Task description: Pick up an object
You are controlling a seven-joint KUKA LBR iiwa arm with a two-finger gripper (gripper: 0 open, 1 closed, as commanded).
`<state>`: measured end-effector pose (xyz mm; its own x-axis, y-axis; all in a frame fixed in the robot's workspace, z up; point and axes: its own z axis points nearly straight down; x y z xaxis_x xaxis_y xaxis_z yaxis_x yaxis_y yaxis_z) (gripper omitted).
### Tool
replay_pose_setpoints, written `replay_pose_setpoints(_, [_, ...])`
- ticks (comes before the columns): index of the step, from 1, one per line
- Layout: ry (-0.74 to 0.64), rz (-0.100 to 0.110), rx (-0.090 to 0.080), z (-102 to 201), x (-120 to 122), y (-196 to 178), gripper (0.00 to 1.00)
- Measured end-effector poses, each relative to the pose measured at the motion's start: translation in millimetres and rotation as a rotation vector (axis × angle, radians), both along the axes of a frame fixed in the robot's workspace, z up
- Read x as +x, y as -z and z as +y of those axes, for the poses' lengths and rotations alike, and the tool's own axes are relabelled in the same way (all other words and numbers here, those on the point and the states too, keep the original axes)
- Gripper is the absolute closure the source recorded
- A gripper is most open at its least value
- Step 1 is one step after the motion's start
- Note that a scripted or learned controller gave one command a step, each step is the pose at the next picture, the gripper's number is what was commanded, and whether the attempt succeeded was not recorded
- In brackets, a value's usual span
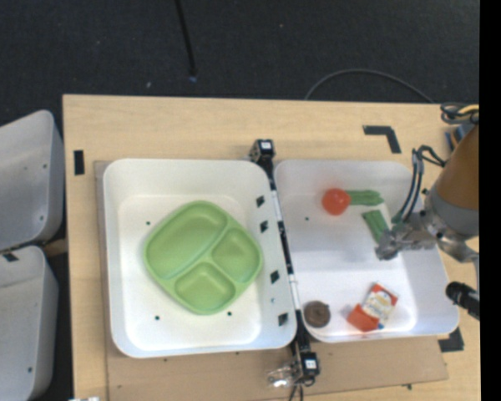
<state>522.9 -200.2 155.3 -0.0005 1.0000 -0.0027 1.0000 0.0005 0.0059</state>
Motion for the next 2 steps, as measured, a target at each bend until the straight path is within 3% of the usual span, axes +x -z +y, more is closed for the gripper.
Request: replay_pose_setpoints(2, [-0.003, -0.003, -0.001, 4.5, 7.0, -106.1, 1.00])
